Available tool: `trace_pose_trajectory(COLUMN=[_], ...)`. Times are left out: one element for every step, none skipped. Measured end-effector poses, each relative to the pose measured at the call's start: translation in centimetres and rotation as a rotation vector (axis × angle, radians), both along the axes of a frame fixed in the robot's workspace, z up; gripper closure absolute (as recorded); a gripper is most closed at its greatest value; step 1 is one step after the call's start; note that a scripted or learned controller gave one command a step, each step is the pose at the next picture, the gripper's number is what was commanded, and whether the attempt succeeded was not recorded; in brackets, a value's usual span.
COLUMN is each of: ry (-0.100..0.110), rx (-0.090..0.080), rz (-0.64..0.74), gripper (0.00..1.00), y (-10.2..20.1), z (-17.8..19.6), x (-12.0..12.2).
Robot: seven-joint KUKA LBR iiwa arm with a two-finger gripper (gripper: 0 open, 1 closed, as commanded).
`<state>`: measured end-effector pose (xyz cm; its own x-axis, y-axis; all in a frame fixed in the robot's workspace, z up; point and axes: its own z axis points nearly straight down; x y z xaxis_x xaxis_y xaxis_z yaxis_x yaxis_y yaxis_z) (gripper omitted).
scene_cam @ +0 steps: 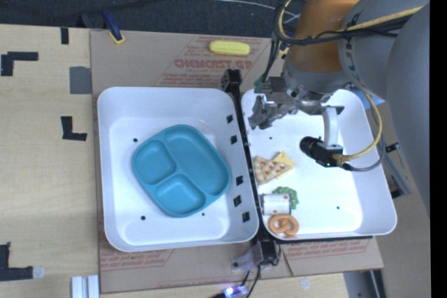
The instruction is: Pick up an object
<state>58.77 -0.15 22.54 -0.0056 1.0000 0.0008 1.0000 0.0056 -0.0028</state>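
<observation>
Gripper (260, 113) fingers cannot be made out, so its grip cannot be told; it is seen low over the right bin's (349, 220) upper left corner. From the left, a blue plate (181, 169) is seen in the left bin (115, 150). A waffle piece (272, 167), a small white can (275, 203) and a pretzel (283, 224) are found below the gripper. A yellow banana (229, 47) is laid on the worktop (42, 171) behind the bins.

grey arm (398, 24), orange band (328, 17)

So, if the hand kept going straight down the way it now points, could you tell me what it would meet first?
Probably the bare floor of the right white bin, near its left wall. The hand hangs above the yellow waffle-patterned toy, though depth is unclear.
</observation>
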Motion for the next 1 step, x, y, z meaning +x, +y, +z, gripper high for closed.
trace_pose_trajectory(ry=[0.001], rx=[0.0], rz=[0.001], gripper=[1.0], y=[6.01], z=[-0.61], x=[-1.83])
